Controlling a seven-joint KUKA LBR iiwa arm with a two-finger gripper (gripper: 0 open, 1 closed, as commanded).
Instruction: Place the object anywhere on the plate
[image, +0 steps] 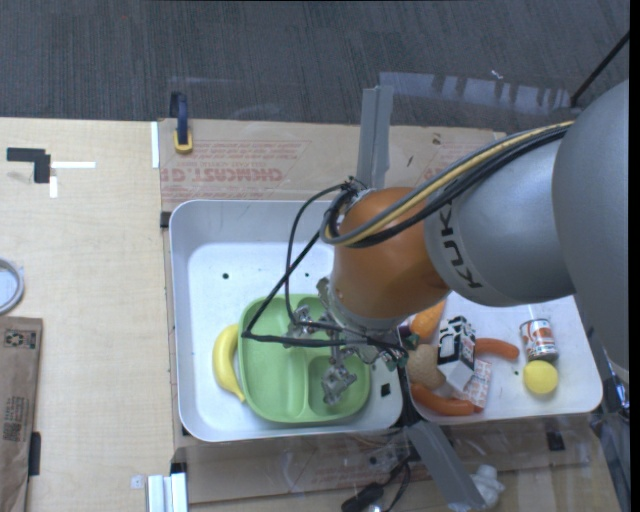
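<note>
Camera view: the gripper (338, 378) hangs over the green plate (270, 380); its jaw state cannot be told. A banana (226, 362) lies against the plate's left rim. Step in hand is judged as placement; next, confirm release over the plate.

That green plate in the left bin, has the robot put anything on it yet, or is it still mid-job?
Done: nothing is clearly lying loose on the green plate; the banana sits beside it, against its left edge. In hand: the hand is over the plate's right half, but whether it holds anything cannot be told. Left: an object lying on the plate with the hand away. The can and yellow ball lie in the right bin.
</note>
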